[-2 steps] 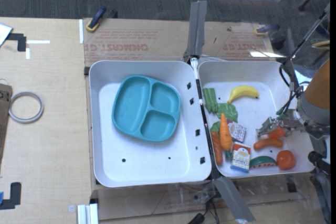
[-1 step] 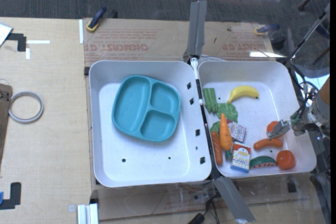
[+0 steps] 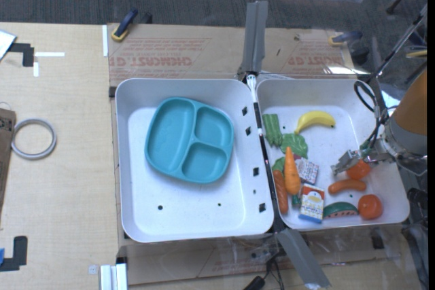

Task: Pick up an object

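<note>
The right bin (image 3: 380,146) holds several toy foods: a yellow banana (image 3: 316,120), a green pepper (image 3: 272,129), a carrot (image 3: 291,172), a small carton (image 3: 312,204), a watermelon slice (image 3: 341,210), a red sausage (image 3: 346,185) and a tomato (image 3: 370,206). My gripper (image 3: 348,161) sits low in this bin near its right wall, just above the sausage. A small orange-red piece (image 3: 359,170) lies right against its tip. Whether that piece is gripped or merely beside it is unclear.
A teal divided plate (image 3: 190,140) lies in the left bin (image 3: 136,214). A roll of tape (image 3: 30,138) rests on the wooden bench at the left. Cardboard (image 3: 177,51) lies behind both bins, and black cables (image 3: 367,95) hang over the right bin's far corner.
</note>
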Controlling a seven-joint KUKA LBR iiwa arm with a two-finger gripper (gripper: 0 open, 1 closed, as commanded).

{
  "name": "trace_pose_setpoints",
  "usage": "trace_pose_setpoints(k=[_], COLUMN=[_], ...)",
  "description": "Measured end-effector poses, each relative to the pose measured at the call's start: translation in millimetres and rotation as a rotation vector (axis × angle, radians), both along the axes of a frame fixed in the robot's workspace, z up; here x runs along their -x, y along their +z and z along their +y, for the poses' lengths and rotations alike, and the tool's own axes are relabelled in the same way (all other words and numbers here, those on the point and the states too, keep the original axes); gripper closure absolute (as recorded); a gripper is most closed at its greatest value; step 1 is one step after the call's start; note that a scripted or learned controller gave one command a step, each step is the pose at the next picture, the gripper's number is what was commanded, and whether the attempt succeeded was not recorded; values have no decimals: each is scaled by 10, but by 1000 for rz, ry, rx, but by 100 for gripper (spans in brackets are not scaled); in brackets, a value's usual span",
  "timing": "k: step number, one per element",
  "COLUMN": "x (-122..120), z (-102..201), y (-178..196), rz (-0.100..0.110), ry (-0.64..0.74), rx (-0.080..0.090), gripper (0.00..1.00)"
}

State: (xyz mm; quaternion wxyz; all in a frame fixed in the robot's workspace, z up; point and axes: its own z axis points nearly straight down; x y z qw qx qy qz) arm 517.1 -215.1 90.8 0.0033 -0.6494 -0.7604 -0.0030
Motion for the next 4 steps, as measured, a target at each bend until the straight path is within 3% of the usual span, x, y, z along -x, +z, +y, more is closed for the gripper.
trace_pose_setpoints(k=[1, 3, 4], x=[-269, -133, -127], z=[-4, 8, -25], y=[1, 15, 110], rz=[1, -2, -3], ry=[32, -87, -89], rx=[1, -2, 6], gripper=[0, 0, 100])
